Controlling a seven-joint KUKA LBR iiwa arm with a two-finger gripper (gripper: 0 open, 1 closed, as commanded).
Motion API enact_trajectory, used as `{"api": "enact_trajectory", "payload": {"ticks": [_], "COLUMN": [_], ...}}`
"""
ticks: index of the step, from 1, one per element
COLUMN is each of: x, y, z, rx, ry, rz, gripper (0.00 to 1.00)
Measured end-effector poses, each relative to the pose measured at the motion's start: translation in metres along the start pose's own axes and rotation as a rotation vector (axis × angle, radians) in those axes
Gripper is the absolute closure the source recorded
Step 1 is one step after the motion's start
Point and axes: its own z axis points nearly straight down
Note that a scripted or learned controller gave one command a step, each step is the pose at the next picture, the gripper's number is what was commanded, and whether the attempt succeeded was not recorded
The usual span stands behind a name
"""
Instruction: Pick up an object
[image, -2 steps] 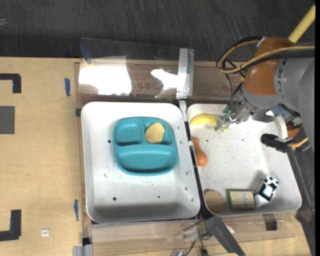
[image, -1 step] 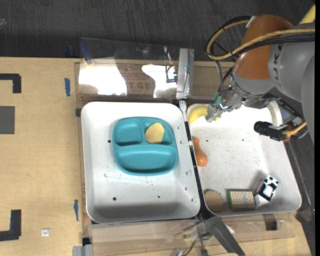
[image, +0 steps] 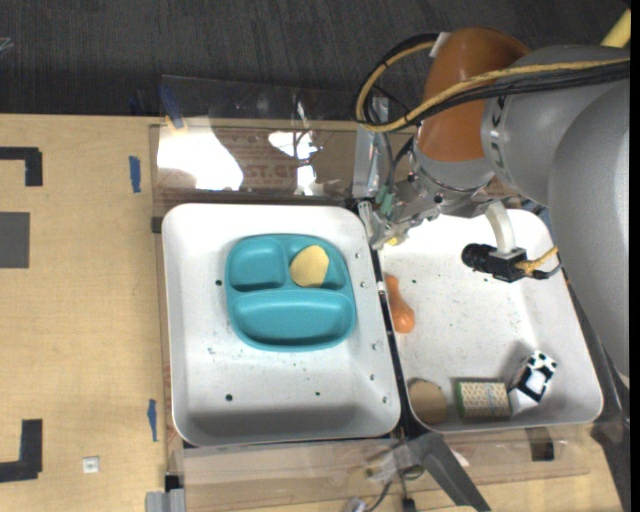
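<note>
Here, the gripper (image: 385, 222) sits at the right bin's (image: 575, 395) upper-left corner; finger state cannot be told. The orange carrot-shaped object (image: 401, 306) lies just below it, unlabelled.

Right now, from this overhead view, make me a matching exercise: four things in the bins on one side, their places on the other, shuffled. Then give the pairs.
Things:
1. yellow piece
2. orange piece
3. black-and-white item
4. teal divided tray

Places:
A. near right corner of the right bin
B. middle of the left bin
C. upper right compartment of the tray
D. left edge of the right bin, beside the divide

Pairs: 1-C, 2-D, 3-A, 4-B
</note>
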Motion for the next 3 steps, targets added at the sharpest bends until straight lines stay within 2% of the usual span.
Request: {"api": "enact_trajectory", "payload": {"ticks": [1,2,3], "x": [0.022,0.045,0.083], "y": [-0.055,0.013,0.027], "z": [-0.063,0.003,-0.044], "rx": [-0.029,-0.014,-0.034], "ry": [0.007,0.019,0.003], "rz": [-0.452,-0.344,-0.677], "gripper": [1.00,1.00,1.00]}}
